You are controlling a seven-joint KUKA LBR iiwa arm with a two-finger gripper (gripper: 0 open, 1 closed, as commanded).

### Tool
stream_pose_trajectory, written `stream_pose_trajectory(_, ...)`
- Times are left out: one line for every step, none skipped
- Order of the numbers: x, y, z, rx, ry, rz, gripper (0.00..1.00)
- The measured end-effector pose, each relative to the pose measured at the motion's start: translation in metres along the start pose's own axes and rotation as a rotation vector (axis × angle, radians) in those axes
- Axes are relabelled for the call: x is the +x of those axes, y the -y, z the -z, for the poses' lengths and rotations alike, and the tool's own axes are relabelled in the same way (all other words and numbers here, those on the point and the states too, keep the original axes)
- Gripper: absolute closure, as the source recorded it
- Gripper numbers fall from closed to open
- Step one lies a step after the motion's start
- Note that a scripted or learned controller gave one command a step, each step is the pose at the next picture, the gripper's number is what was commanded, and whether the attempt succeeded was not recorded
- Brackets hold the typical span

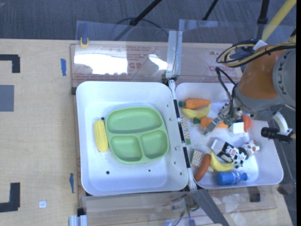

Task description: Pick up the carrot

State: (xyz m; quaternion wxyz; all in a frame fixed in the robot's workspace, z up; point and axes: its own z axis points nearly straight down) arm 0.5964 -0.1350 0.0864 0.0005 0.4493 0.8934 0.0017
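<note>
In the right bin, the claw is hanging low over the toys; whether it is open or closed I cannot tell. The carrot is lying toward its ten o'clock, near it, long axis running nine to three, just behind a banana.

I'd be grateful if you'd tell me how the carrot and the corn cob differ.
The carrot is orange and lies across the right bin's far end, beside a banana; the corn cob is yellow and lies lengthwise in the left bin, beside the green tray. Both are elongated toy foods lying flat.
</note>
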Motion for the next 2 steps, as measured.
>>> stream_pose_trajectory(-0.002,-0.001,0.012,-0.004,0.005,-0.002,1.0)
stream_pose_trajectory(0.037,-0.032,0.16,0.001,0.003,-0.092,1.0)
